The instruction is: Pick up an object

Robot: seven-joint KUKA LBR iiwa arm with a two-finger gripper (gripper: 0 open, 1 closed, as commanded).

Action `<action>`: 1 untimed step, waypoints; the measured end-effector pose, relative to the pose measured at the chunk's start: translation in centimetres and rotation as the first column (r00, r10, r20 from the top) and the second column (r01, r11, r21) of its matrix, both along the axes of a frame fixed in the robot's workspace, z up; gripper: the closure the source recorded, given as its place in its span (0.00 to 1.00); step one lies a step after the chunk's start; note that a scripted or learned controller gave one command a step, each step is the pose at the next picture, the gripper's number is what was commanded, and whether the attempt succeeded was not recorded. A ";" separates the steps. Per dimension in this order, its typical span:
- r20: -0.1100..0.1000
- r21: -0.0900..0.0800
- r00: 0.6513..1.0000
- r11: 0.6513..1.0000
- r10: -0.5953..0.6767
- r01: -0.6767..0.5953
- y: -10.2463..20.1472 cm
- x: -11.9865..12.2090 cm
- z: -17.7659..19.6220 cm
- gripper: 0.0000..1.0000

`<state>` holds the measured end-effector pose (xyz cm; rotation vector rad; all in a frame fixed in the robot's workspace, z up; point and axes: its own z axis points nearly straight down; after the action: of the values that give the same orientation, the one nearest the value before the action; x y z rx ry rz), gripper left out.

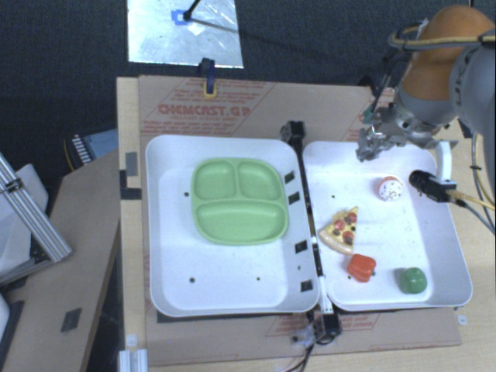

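— Brown cardboard covers the table (232, 103), yes? What lies around it?

— Dark cloth behind, a shiny square sheet (184, 20) at the upper left of the frame, and metal rails (27, 215) at the far left edge.

— And the arm?

— The grey arm (457, 68) with its orange band enters at the upper right and bends down-left. Its tool (370, 147) hangs over the top left corner of the right bin; I cannot tell how its jaws stand.

— The bins, left to right?

— The left bin (167, 285) holds a green divided plate (239, 201). The right bin (453, 281) holds a pizza slice (342, 231) near its left wall, a red piece (361, 266) just below it, a white and pink ball (390, 188) upper centre, and a green piece (412, 280) at the lower right. All lie apart from the tool.
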<state>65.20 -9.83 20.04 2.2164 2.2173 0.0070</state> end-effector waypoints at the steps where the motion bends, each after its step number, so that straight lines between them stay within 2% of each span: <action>1: -0.004 0.001 1.000 1.000 0.002 -0.002 0.0 0.1 0.9 1.00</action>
<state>65.30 -9.84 20.96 2.2163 2.2226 0.0038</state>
